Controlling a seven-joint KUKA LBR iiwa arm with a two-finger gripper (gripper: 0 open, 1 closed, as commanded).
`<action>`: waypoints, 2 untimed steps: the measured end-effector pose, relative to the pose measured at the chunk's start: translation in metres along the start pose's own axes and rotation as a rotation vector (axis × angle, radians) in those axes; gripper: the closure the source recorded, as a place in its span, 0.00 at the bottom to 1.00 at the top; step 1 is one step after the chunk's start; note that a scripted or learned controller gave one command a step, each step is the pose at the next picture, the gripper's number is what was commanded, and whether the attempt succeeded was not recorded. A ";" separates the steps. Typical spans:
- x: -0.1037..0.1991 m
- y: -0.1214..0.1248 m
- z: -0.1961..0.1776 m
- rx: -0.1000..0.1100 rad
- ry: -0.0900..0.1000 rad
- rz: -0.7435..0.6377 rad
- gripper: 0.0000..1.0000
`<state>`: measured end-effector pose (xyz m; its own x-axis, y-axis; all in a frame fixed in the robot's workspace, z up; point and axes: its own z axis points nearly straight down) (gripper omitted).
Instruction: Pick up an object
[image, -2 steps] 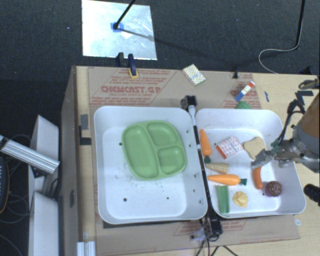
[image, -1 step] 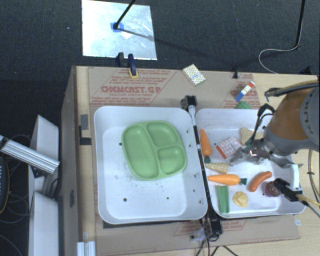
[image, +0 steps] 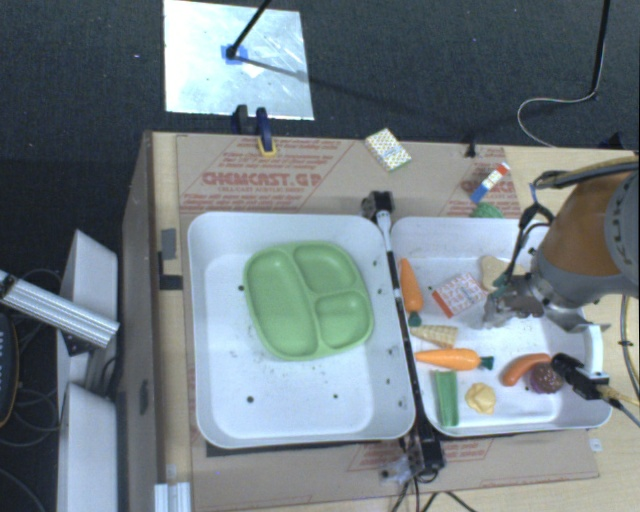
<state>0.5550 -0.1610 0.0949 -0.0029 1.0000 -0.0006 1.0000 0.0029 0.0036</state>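
Bench (image: 300, 165) under two white bins; left bin (image: 220, 400) with a green divided plate (image: 308, 300), well left of the fingers. Right bin (image: 560, 418) around the fingers (image: 503, 308), spread impossible to tell. Carrot (image: 411, 285) left of them, second carrot (image: 448, 357) below-left, red-patterned packet (image: 458, 293) just beside them.

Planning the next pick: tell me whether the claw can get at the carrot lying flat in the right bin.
Probably yes. The carrot lies uncovered just below-left of the claw, though a cone and cucumber crowd it.
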 end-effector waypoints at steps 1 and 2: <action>0.000 0.000 0.000 0.000 0.000 0.000 0.00; 0.055 0.056 0.010 0.001 0.001 -0.001 0.00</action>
<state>0.6109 -0.1056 0.0847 -0.0038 1.0000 0.0002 1.0000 0.0038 0.0028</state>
